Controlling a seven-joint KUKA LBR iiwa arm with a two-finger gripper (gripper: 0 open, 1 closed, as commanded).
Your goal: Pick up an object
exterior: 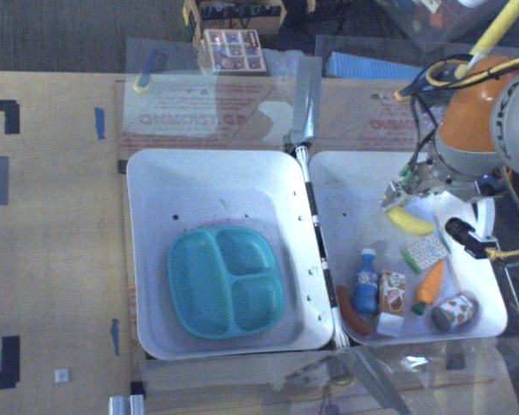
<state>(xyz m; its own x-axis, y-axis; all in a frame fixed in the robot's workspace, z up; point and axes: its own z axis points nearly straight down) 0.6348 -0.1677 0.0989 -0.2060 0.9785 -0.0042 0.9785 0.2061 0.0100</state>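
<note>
Left bin [147, 232] had the teal divided tray [227, 280], well apart from the arm. Right bin [333, 180] held the clutter: red sausage-like piece [353, 315], blue bottle [366, 284], small carton [391, 292], green block [412, 259], carrot [430, 282], checkered packet [426, 251], can [454, 311], banana [410, 221].

Risks as we saw them: the banana was curved and low, likely to slip or roll under a closing pinch. It also lay near the bin's sloped wall, so a fingertip could snag.

The arm reached in from the right, orange band up, wrist angled down-left. Gripper [400, 194] sat just above the banana's upper end; whether it was spread or closed we couldn't tell, nothing visibly held.
</note>
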